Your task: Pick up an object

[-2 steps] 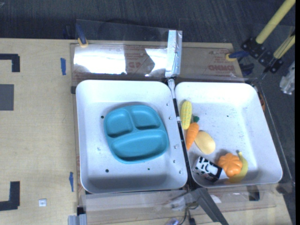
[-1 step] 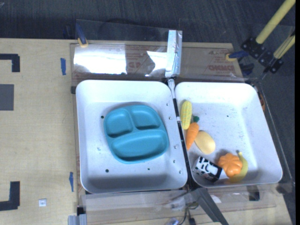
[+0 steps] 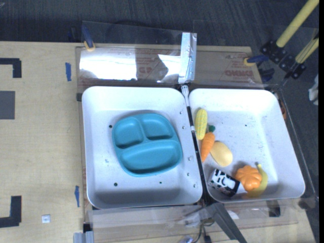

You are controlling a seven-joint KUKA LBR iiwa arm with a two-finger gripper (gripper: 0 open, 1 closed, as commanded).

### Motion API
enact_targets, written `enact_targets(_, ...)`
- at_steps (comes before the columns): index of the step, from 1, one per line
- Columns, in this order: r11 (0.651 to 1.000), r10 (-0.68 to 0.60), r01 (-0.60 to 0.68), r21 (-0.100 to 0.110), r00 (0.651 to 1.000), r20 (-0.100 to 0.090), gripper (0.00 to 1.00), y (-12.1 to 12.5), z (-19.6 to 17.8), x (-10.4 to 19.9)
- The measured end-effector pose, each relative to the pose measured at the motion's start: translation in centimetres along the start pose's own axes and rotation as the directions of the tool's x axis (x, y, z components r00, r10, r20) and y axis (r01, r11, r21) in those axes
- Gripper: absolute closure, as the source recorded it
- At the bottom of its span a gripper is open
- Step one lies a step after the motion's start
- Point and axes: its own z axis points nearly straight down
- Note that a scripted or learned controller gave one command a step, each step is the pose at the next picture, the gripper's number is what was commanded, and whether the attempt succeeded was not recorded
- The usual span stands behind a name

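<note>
Candidates lie along the left wall and near edge of the right shallow white bin (image 3: 253,101): a yellow plastic corn cob (image 3: 201,122), an orange toy carrot (image 3: 207,144), a pale yellow egg-shaped toy (image 3: 221,153), a black-and-white block (image 3: 223,182) and an orange pumpkin toy (image 3: 248,177). All look light, rigid and smooth; the corn's narrow middle seems the safest hold. I cannot tell the tool's state.

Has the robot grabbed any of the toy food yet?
Not yet. Nothing looks done: the corn, carrot, pale yellow egg-shaped toy, orange pumpkin and black-and-white toy all lie in the right bin. The blue plate sits in the left bin. Nothing is in hand; the whole pick is left.
</note>
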Motion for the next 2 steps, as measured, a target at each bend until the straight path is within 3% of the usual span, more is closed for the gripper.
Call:
enact_targets(1,0.929,-0.369,0.369,-0.001,0.929,0.0,1.0,-3.3,0.0,-1.0)
enact_targets(2,0.803,-0.596,0.596,0.0,0.803,0.001,1.0,-4.4,0.0,-4.1)
